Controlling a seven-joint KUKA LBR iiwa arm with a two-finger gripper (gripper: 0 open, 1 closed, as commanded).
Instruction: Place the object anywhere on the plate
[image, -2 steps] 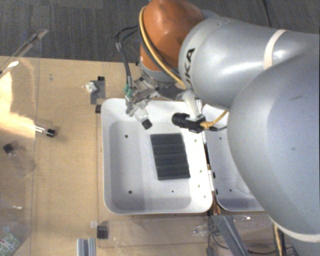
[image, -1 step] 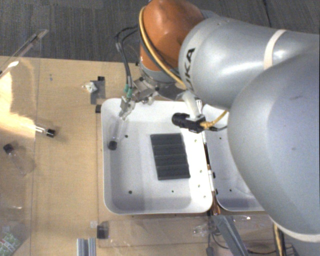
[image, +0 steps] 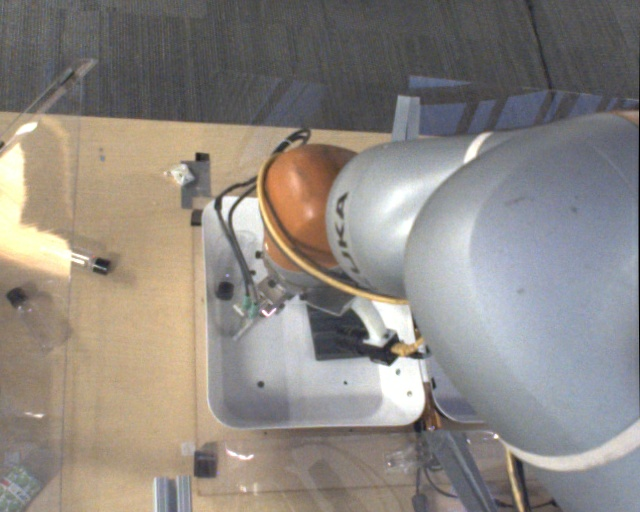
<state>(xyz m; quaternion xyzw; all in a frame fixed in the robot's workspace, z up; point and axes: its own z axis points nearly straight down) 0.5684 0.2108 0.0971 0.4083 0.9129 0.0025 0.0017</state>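
Camera view: the arm (image: 480, 260) covers most of the white bin (image: 300, 395), and its orange band (image: 300, 200) sits over the bin's far left part. The tool (image: 262, 300) is low by the left wall; its opening cannot be judged, nor any hold. A dark flat thing (image: 335, 335) lies just right of the tool. Plate and object: cannot pick out, so no bearing or axis is recorded.

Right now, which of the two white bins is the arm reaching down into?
The left bin, whose white floor and rounded rim are in plain sight; the arm hangs over it. Of the other bin, just a sliver peeks out under the arm.
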